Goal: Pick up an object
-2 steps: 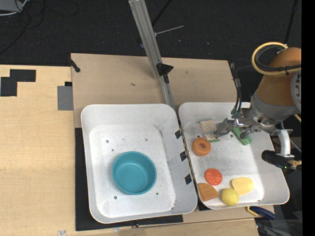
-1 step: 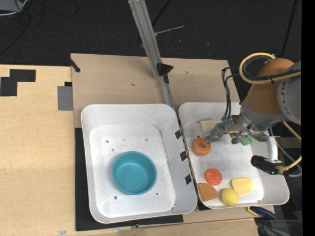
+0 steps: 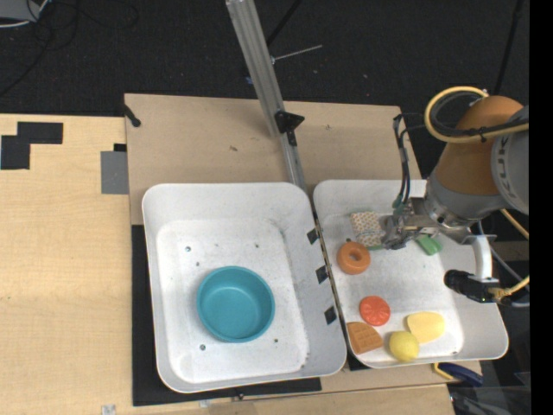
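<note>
left bin [image 3: 164, 206]: white, shallow; holds a teal bowl [image 3: 235, 303], upright, toward the front middle, apart from the walls.
divider: the two bins sit side by side, rims touching; black clips along the shared edge.
metal rail [image 3: 262, 76]: slanted aluminium bar rising from behind the bins' junction toward the top.
right bin [image 3: 484, 340]: white; all the small objects are here.
orange ring [image 3: 353, 258]: donut shape, left-middle of the right bin, just beside the gripper.
patterned block [image 3: 365, 225]: speckled beige piece, just behind the ring, touching or nearly touching the gripper's left side.
front cluster: red disc [image 3: 374, 309], orange wedge [image 3: 364, 337], yellow ball [image 3: 403, 346], yellow lump [image 3: 426, 325], all near the front rim.
gripper [image 3: 396, 234]: low over the right bin's back half, between patterned block and green piece [image 3: 428, 245]. Finger opening: can't tell, too dark and small. Nothing visibly held.
arm: enters from right, orange band above the wrist.
</note>
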Tool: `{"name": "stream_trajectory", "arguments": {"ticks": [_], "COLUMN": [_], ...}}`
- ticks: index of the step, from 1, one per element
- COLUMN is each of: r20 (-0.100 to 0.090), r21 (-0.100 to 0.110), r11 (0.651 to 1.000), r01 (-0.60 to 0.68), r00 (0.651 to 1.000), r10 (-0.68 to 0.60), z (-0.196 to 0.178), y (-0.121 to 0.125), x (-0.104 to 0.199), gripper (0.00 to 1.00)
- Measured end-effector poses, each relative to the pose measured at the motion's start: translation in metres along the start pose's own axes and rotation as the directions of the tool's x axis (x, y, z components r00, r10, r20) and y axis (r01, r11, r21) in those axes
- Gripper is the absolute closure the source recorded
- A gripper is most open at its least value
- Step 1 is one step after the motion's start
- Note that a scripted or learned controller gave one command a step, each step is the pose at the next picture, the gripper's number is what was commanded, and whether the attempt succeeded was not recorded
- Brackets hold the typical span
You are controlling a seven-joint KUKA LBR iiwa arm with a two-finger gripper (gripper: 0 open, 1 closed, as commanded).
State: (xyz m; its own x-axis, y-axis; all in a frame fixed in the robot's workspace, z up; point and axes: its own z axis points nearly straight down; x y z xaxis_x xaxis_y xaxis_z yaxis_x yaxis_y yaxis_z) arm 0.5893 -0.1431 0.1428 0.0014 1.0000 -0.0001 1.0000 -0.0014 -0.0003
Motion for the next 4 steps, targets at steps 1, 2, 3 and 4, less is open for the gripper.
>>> {"name": "stream_trajectory", "arguments": {"ticks": [1,2,3,4], "r20": [0.0,0.0,0.001,-0.001], "r21": [-0.004,-0.003,-0.005,0.0], "r11": [1.0,1.0,1.0,1.0], "r01": [0.002,0.002,0.001,0.005], "r00": [1.0,1.0,1.0,1.0], "r10": [-0.002,-0.002,-0.001,-0.005], "z": [-0.044,-0.089,-0.147,-0.148], "y": [0.005,0.004,0.01,-0.002], "x": [0.004,0.012,0.005,0.056], "gripper": [1.0,1.0,1.0,1.0]}}
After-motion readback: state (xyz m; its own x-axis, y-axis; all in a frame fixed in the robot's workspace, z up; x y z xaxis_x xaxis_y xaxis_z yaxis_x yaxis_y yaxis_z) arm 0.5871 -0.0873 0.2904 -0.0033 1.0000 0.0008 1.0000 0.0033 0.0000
